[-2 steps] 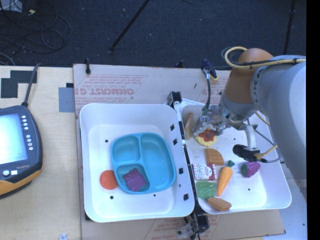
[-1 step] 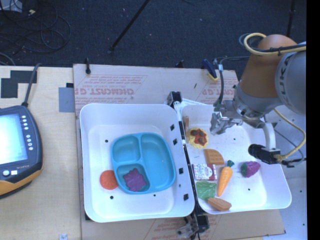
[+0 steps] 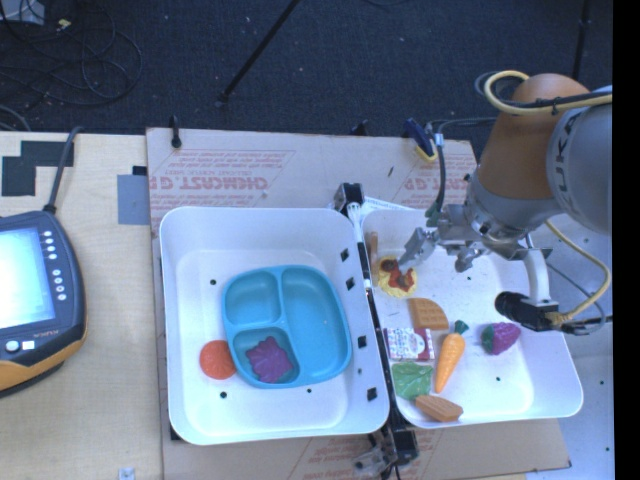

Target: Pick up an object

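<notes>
My gripper point(image 3: 440, 255) hangs over the back of the right bin point(image 3: 545, 393), its two fingers spread open with nothing between them. Its left fingertip point(image 3: 410, 256) is just above a red and yellow toy point(image 3: 397, 281) by the bin's left wall. Further forward lie a brown toast slice point(image 3: 428, 314), a red and white packet point(image 3: 408, 344), an orange carrot point(image 3: 449, 360), a green piece point(image 3: 410, 378), a tan piece point(image 3: 438, 408) and a purple toy point(image 3: 500, 338).
The left bin point(image 3: 190, 268) bears a blue divided plate point(image 3: 300, 308) with a purple item point(image 3: 267, 358) in its front compartment and an orange ball point(image 3: 216, 359) beside it. A tablet point(image 3: 30, 288) lies at the far left. A black cable plug point(image 3: 520, 308) hangs near the purple toy.
</notes>
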Robot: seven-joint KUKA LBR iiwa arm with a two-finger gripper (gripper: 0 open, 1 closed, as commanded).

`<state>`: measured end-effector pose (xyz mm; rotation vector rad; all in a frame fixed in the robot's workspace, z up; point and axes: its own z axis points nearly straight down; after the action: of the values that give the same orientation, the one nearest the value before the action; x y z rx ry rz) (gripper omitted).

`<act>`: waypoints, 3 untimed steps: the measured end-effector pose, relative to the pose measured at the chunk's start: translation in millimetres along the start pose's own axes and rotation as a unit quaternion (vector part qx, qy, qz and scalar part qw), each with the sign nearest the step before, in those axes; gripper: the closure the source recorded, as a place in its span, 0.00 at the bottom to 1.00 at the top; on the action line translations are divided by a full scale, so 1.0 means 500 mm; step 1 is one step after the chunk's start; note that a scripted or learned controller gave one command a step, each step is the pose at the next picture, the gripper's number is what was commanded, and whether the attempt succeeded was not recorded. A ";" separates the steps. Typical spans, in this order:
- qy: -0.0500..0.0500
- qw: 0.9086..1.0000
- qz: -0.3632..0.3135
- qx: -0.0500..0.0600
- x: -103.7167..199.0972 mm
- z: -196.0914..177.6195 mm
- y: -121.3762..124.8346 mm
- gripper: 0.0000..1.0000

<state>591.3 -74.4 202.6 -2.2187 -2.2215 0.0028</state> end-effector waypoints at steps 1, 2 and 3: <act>0.001 1.000 0.004 0.003 -0.088 0.238 -0.091 0.00; 0.000 1.000 -0.001 -0.001 -0.038 0.230 -0.002 0.00; -0.003 1.000 0.000 -0.001 -0.026 0.229 0.108 0.00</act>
<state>645.0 -87.3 88.0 -2.2230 -2.2254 0.0070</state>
